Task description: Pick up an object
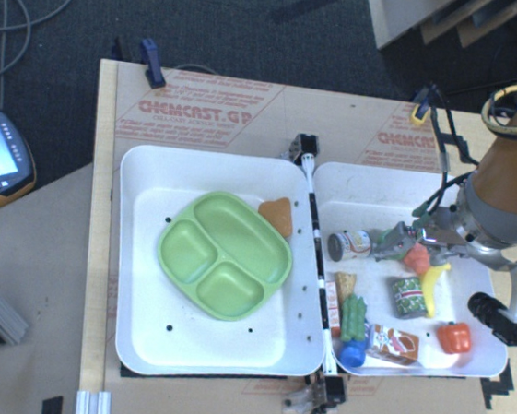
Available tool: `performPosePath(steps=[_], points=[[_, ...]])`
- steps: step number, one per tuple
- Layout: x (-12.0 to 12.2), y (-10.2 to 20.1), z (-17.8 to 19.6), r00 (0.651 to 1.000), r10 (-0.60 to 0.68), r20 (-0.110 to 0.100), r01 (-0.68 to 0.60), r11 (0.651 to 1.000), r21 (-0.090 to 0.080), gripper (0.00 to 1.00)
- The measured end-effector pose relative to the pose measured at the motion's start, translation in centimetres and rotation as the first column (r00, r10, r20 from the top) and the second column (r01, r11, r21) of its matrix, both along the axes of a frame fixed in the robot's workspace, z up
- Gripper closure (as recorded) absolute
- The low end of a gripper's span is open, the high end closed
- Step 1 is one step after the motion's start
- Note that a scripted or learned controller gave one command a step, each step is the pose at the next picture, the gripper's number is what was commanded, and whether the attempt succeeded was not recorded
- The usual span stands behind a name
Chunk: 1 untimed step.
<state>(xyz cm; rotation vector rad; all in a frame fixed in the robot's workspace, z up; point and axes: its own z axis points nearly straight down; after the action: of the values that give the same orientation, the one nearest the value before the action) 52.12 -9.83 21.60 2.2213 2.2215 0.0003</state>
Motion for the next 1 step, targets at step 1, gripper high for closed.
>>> performPosePath(steps=[1], points=[[3.29,-0.41,-12.39,1.0,0.001,-0.011,-0.001,1.0,0.002,0.0]])
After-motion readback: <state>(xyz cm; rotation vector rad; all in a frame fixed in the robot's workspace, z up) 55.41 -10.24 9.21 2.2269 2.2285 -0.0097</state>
